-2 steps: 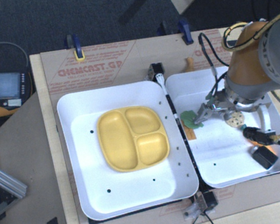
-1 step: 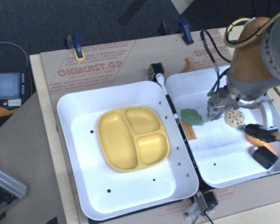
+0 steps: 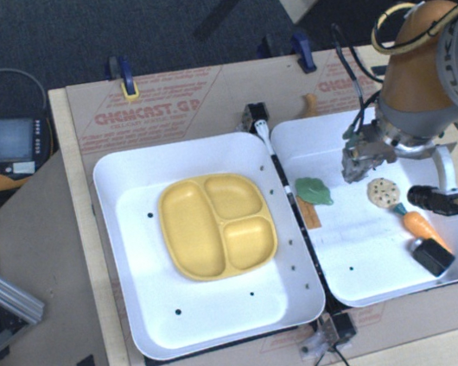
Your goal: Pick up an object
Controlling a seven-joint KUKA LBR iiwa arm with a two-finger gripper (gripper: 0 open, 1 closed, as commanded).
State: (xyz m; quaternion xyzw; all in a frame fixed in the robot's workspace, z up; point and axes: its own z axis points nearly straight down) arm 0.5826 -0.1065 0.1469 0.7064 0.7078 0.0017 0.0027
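I see a yellow divided plate (image 3: 217,224) in the left bin (image 3: 129,265). In the right bin (image 3: 360,277), a green leaf (image 3: 314,191) lies by its left edge, the gripper (image 3: 357,162) hovers (fingers unclear, I cannot tell), then a cookie (image 3: 381,190) and carrot (image 3: 419,223).

We see a brown bench (image 3: 195,91) printed with red lettering along its far side, bearing two shallow white bins set side by side and touching, the left bin (image 3: 125,240) holding a yellow divided plate (image 3: 216,224), the right bin (image 3: 360,277) holding several small objects.
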